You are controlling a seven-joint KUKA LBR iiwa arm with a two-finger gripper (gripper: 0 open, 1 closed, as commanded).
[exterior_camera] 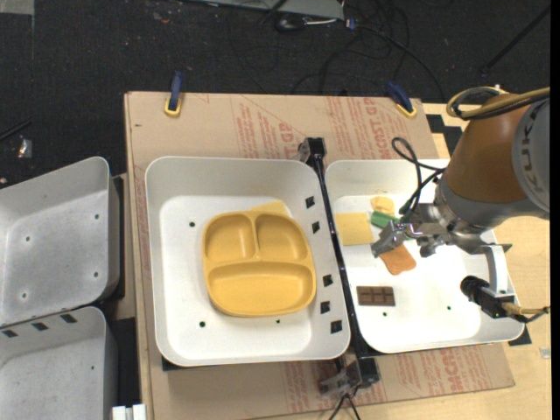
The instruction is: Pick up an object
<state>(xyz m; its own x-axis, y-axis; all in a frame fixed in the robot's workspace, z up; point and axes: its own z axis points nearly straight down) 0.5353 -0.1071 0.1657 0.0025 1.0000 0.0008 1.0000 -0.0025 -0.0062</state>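
In the right bin lie a pale yellow block, a small yellow piece with a green bit beside it, an orange piece and a brown chocolate bar. My gripper hangs low over the bin's middle, just above the orange piece and right of the yellow block. Nothing shows between its fingers. The arm's orange band rises to the right.
A yellow divided tray fills the middle of the left bin. A black divider runs between the bins. Black cables loop over the right bin's far edge. White lids lie at the far left.
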